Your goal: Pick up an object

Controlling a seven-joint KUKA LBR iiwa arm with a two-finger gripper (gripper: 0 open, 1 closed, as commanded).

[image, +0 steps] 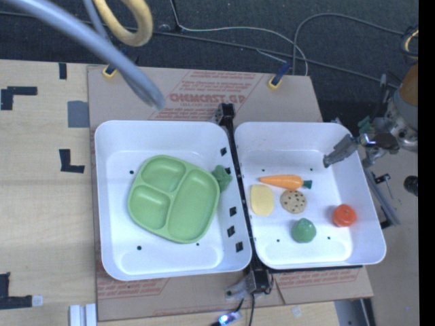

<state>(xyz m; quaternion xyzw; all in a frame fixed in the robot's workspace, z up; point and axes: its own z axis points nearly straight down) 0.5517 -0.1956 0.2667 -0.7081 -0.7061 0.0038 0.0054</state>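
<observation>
The right bin holds an orange carrot, a pale yellow piece, a speckled cookie, a green round item and a small orange-red fruit. My gripper hangs over the bin's upper right corner, reaching in from the right. It is above and to the right of the carrot and apart from every item. Nothing shows in its grasp.
A green divided plate lies in the left bin, with a small dark green piece at its right edge by the divider. A grey hose and a yellow loop hang across the upper left. Cables run behind the bins.
</observation>
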